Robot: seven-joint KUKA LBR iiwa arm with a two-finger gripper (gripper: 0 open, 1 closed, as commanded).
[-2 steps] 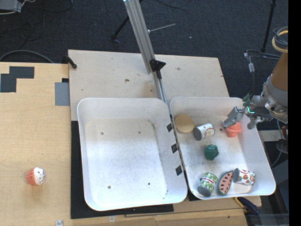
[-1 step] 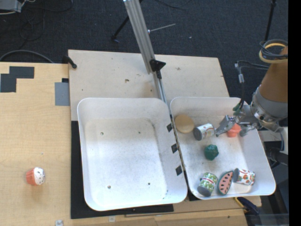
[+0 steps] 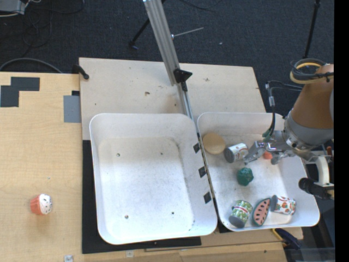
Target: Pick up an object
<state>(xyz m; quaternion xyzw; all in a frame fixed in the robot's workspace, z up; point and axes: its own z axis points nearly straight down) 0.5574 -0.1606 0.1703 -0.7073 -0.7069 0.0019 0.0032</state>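
Two shallow white bins sit side by side on the desk (image 3: 131, 86). The left bin (image 3: 103, 127) has only a few small dark specks on its floor. The right bin (image 3: 240, 119) carries all the loose things. Near its upper left corner lies a round tan object (image 3: 214, 143), and just to the right of it a small grey-and-white cylinder (image 3: 235, 152) lies tilted on its side. Below these, toward the middle of the bin, is a dark green ball (image 3: 245, 176). Along the lower edge are three more things in a row: a green-and-white patterned can (image 3: 240, 212), a watermelon-slice toy (image 3: 262, 211) just beside it, and a white piece with red and green print (image 3: 283, 205) touching the slice's right end. The grey arm (image 3: 313, 111) with its orange band reaches in from the right, and the gripper (image 3: 263, 150) hangs low over the upper right part of the right bin, just to the right of the grey-and-white cylinder and above the green ball. Its metal parts are small and cluttered here, so how far it is open, and whether it has anything, cannot be told. Well apart from the bins, a small red-and-white toy (image 3: 41, 204) rests on the light wooden surface (image 3: 38, 146) at the far left.
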